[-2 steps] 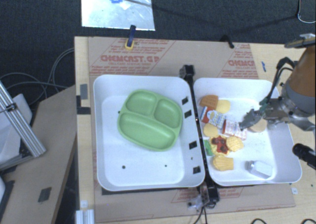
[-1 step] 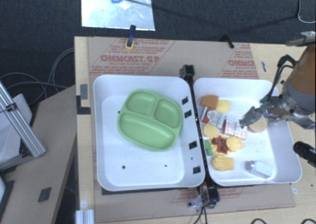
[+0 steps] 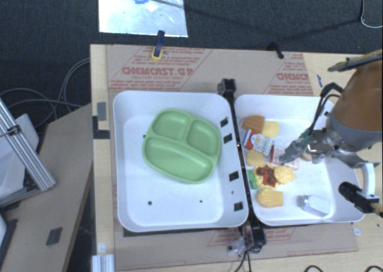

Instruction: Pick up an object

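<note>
In the right bin [image 3: 335, 217] lies a cluster of small toy food items: an orange-brown piece [image 3: 254, 123], a yellow piece [image 3: 271, 128], a red-and-white packet [image 3: 261, 143], a red piece [image 3: 266, 175], a yellow corn-like piece [image 3: 285, 174] and a yellow chip-like piece [image 3: 270, 198]. A grey-white block [image 3: 315, 205] lies near the bin's front right. My gripper [image 3: 289, 154] reaches in from the right and hangs low just right of the packet, above the corn-like piece. Nothing shows between its fingers.
The left bin [image 3: 128, 205] holds a green divided plate [image 3: 182, 144]. A black divider with clips [image 3: 238, 145] runs between the bins. The arm's grey body and orange band [image 3: 359, 109] cover the right bin's far right side. Cardboard lies under both bins.
</note>
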Tool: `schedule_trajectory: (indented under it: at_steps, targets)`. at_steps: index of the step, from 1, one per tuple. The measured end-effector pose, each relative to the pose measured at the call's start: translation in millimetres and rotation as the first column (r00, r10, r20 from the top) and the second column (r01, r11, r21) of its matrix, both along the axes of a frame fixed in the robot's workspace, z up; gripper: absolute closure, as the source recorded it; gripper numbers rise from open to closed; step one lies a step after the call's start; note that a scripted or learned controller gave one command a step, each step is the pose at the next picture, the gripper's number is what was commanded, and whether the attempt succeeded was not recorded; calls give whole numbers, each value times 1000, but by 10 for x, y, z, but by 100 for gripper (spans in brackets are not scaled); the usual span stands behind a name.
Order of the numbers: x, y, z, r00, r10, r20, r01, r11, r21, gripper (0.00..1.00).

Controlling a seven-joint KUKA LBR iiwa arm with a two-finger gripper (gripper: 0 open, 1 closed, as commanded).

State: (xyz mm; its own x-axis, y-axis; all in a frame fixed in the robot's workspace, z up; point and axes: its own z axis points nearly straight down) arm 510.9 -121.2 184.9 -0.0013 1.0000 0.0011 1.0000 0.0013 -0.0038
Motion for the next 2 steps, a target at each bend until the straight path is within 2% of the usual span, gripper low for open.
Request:
schedule_trajectory:
  at_steps: [1, 2]
  targets:
    - [-41, -11, -626, 1000, -1, -1, 1, 1000, 0, 0]
    - [-10, 5, -980, 1000, 0, 8, 0, 1000, 4, 0]
